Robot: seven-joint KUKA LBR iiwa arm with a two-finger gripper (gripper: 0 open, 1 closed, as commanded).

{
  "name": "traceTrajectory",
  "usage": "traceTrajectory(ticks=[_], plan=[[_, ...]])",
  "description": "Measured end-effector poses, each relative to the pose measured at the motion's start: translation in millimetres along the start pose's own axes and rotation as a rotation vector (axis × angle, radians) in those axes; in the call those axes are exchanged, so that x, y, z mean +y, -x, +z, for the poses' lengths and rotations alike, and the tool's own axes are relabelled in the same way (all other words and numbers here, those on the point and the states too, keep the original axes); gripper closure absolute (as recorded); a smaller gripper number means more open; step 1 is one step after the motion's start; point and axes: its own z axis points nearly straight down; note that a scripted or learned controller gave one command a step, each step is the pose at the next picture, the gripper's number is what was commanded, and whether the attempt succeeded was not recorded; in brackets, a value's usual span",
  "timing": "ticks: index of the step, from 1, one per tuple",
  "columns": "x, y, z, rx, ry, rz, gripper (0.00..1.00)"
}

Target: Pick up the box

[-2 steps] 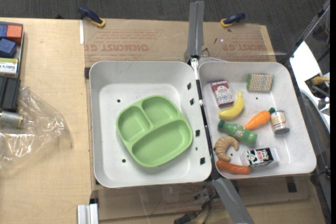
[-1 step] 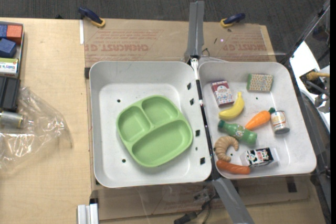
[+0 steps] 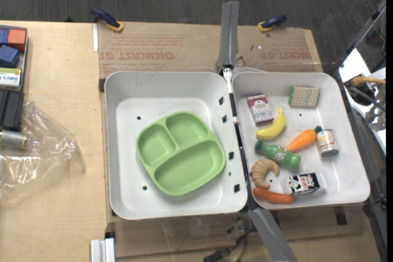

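Note:
A small red and white box [image 3: 260,109] lies flat in the right bin [image 3: 350,132], near its back left corner. A black and white carton [image 3: 303,183] lies on its side near the bin's front edge. A speckled green block [image 3: 304,96] sits at the back of the same bin.
The right bin also holds a banana [image 3: 273,126], a carrot [image 3: 302,139], a small can [image 3: 326,142], a green bottle [image 3: 278,154], a croissant [image 3: 264,171] and a red sausage [image 3: 272,196]. A green divided plate [image 3: 180,152] lies in the left bin [image 3: 116,132]. A plastic bag [image 3: 37,144] lies on the bench at left.

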Motion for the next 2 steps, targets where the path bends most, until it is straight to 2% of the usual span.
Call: traceTrajectory(ticks=[2], plan=[[-60,-12,9,-0.001,-0.001,0.002,1.00]])
